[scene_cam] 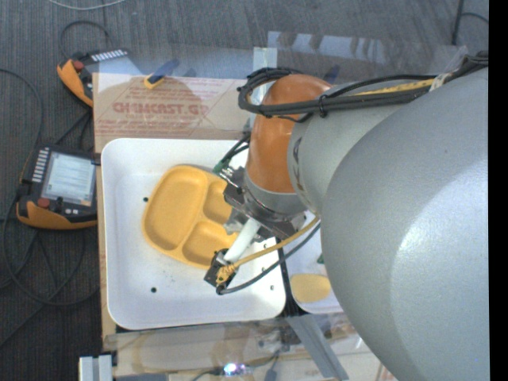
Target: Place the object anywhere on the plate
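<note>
Dark carpet surrounds a cardboard-covered worktop (pixel 159 125). In the left white bin (pixel 131 292) lies a yellow divided plate (pixel 178 205). The arm's wrist (pixel 266 197) hangs over the plate's right edge and hides the jaws, so their state cannot be told. A pale yellow item (pixel 309 286), possibly the object, lies in the right bin (pixel 295 298). Any release is best made low over a compartment. A teach pendant (pixel 62 182) lies on the floor, well apart.

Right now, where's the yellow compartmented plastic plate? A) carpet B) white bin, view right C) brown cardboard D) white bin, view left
D: the yellow compartmented plastic plate lies in the shallow white bin at view left, partly covered by the grey arm with the orange band.
</note>
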You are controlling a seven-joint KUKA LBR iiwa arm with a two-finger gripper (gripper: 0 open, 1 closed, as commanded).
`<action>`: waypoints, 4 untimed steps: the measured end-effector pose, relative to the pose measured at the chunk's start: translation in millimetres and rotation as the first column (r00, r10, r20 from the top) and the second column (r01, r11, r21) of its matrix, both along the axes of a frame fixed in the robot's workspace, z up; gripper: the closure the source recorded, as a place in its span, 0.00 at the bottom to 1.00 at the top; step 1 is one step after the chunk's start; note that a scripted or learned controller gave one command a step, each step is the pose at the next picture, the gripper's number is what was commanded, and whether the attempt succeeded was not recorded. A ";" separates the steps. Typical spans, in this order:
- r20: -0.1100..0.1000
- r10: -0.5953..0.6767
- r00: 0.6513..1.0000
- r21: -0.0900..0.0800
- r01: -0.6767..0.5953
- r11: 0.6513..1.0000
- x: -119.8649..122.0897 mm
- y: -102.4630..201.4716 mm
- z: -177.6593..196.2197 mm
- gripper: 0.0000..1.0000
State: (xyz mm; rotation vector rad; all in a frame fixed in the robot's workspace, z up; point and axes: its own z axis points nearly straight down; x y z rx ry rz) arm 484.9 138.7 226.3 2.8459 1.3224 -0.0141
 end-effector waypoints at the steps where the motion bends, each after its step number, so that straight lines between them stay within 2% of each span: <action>1: 0.000 -0.116 0.993 -0.001 0.116 0.993 93.8 5.9 -19.7 1.00; 3: -0.015 -0.111 0.994 -0.019 0.110 0.994 94.9 5.7 -11.7 1.00; 4: -0.003 0.012 1.000 0.001 -0.012 1.000 125.5 -16.3 -98.0 1.00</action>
